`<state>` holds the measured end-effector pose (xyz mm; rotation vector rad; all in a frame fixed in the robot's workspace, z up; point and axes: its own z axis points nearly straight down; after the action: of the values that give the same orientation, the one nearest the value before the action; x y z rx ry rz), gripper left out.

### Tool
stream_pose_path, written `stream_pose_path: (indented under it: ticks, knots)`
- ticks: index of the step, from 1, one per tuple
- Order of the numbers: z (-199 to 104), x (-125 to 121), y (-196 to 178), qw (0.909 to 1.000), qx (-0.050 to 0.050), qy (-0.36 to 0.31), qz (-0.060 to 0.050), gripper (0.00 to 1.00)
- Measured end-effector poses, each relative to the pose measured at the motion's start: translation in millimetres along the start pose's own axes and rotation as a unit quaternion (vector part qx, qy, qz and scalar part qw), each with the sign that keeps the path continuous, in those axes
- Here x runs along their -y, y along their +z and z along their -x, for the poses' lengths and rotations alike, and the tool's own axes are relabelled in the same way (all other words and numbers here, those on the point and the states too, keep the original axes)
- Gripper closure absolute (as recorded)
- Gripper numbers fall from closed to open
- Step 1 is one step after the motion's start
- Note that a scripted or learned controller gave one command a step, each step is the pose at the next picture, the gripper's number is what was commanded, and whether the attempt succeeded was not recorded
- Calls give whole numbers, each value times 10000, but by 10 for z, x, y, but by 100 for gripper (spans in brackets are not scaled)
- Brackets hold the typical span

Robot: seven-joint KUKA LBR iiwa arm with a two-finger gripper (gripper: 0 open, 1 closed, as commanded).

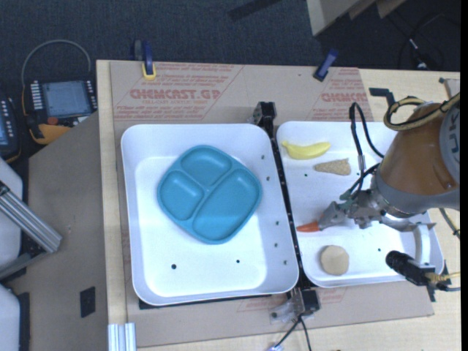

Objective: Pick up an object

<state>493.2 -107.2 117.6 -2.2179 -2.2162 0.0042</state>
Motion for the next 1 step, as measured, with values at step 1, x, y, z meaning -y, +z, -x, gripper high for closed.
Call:
stream_pose_path:
  ticks: [1]
  knots:
    - [6,-12,-127,10000,12,5,35,100]
